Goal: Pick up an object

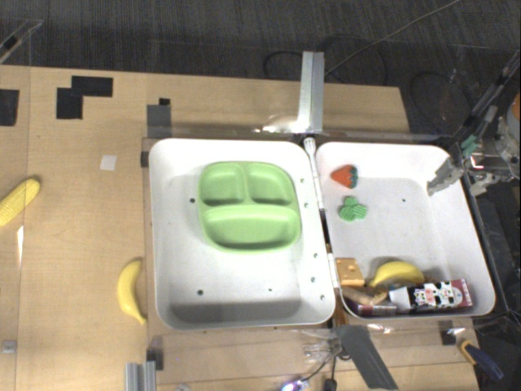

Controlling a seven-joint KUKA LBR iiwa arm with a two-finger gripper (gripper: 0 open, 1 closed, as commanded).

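Where two white bins sit side by side, the left bin [163, 235] holds one green divided plate [247, 204]. The right bin [407, 157] holds one toy strawberry [344, 175], one small green piece [352, 210], one yellow banana [396, 274], one tan block [350, 273] and one printed carton [431, 296], the last three crowded along its near edge. Its middle lies bare and open. At its right rim hangs the gripper [446, 177]; whether its fingers are parted I cannot tell. Outside the bins, on the wooden bench [73, 218], lie another banana [130, 290] and one corn cob [18, 202]; dark carpet lies beyond
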